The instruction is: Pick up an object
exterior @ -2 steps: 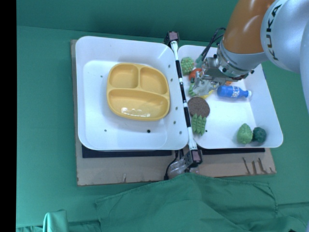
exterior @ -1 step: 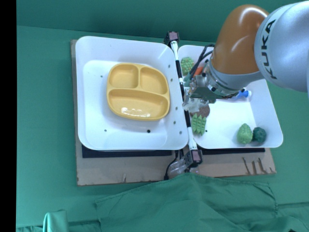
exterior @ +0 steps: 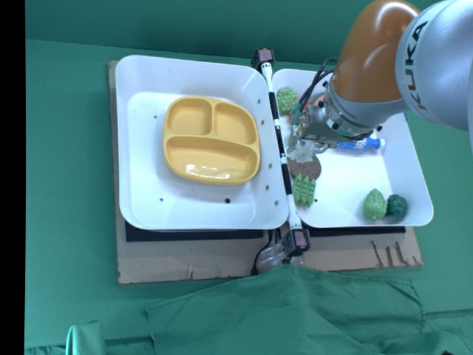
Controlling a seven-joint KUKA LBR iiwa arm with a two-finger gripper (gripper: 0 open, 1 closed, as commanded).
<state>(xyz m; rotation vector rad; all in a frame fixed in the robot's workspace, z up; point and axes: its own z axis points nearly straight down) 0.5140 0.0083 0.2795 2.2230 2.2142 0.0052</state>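
Pick not done yet, as far as I can judge: the gripper (exterior: 301, 148) is low in the right bin (exterior: 410, 170), near its left wall, over a brown toy (exterior: 306, 168) with a ridged green toy (exterior: 304, 189) just below it. Nothing is visibly lifted; both toys look to be lying on the bin floor. Whether the hand is released or clenched I cannot tell, the wrist and cabling block it. Likely target is the brown toy or the ridged green one, that's a guess from where the arm sits. What's left: close on something and raise it. Containers: left bin (exterior: 140, 80) holds a yellow divided plate (exterior: 212, 139), three compartments, nothing in them. Right bin also holds a bumpy green piece (exterior: 286, 98) near the top left corner, a blue and white tube (exterior: 361, 144) partly under the arm, and a light green lump (exterior: 375, 205) touching a dark green lump (exterior: 397, 206) at the lower right.
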